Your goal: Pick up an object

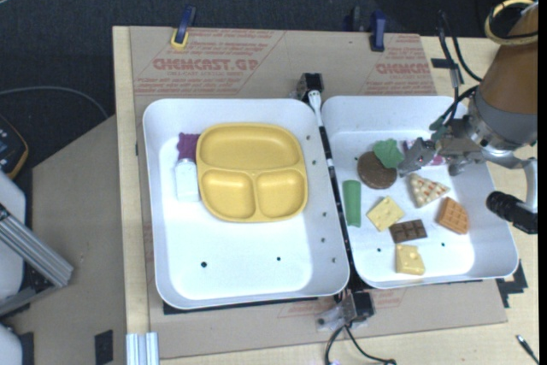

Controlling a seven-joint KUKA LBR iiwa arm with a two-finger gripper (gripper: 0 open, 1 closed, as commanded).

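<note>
**Pincer over the right bin's toy food**

The arm (511, 90) reached in from three o'clock, and its pincer (420, 155) hung over the upper part of the right bin (479, 265). Whether its fingers stood wide or narrow I could not tell, and nothing showed between them.

Just at nine o'clock from the pincer lay a green piece (388, 151), touching a brown cookie (376, 171) below it. At six o'clock from the pincer sat a pizza slice (426, 189), with a waffle (452, 216) at its four o'clock. Lower in the bin were a cheese wedge (385, 212), a chocolate bar (408, 230) and a second cheese (409, 260). A green stick (351, 203) lay near the bin's left wall.

The left bin (248, 278) held a yellow tray (252, 170), with a purple piece (186, 144) and a white piece (185, 179) at its nine o'clock side. Both bins rested on the surface (256, 60).
</note>
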